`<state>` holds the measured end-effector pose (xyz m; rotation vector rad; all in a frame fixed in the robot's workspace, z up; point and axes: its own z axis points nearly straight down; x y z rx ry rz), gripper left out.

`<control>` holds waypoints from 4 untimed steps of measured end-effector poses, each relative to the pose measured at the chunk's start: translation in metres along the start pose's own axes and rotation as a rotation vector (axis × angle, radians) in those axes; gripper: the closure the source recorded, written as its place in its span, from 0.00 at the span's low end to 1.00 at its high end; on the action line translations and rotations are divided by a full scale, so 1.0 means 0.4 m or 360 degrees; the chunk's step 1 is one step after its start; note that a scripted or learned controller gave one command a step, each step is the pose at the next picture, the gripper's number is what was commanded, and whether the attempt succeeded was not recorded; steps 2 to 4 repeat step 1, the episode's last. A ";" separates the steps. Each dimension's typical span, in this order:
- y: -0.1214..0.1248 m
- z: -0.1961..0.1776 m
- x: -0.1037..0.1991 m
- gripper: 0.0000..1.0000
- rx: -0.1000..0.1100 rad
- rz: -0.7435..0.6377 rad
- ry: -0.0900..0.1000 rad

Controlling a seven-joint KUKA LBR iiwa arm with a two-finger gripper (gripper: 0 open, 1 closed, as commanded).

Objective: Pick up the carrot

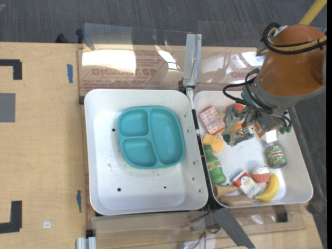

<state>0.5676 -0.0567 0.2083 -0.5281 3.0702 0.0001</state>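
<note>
We see the tan table (41, 154) on dark carpet (155, 4). The left bin (98, 191) holds a teal divided plate (151, 137). At three o'clock, the right bin (298, 183) holds a banana (270, 190) and a green can (276, 156); the tool (239, 128) covers the carrot (239, 108) at twelve o'clock, grip unclear.

Bright, even light falls from above me. Strong glare washes the clear panel (111, 61) behind the left bin (98, 139), and the white bins verge on overexposed. Shadows beneath my arm (293, 61) are soft. The whole view is slightly soft and grainy.
</note>
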 end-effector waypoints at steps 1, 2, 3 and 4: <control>0.071 -0.091 0.017 1.00 -0.0009 -0.0486 0.0024; 0.071 -0.091 0.017 1.00 -0.0009 -0.0486 0.0024; 0.071 -0.091 0.017 1.00 -0.0009 -0.0486 0.0024; 0.071 -0.091 0.017 1.00 -0.0009 -0.0486 0.0024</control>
